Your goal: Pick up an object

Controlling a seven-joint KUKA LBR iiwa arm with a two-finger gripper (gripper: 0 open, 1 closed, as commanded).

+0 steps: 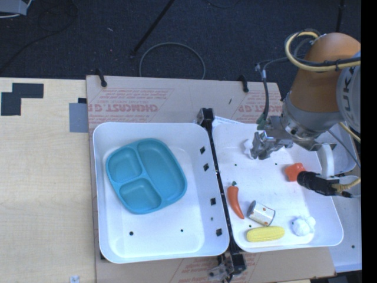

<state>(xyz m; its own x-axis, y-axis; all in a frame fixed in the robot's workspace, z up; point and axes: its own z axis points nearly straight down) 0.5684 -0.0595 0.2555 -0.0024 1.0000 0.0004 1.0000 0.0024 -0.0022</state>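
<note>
Glossy plastic is showing on the blue plate (145,175) and white bins (153,240); the can (261,213) is gleaming metallic.

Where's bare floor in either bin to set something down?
Left bin: a free strip along its near edge, below the blue plate. Right bin: open middle between the claw and the carrot. Crowded near the front: can, corn, white ball.

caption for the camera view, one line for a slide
Gripper low over the right bin near carrot, corn and can; blue tray in left bin.
</note>
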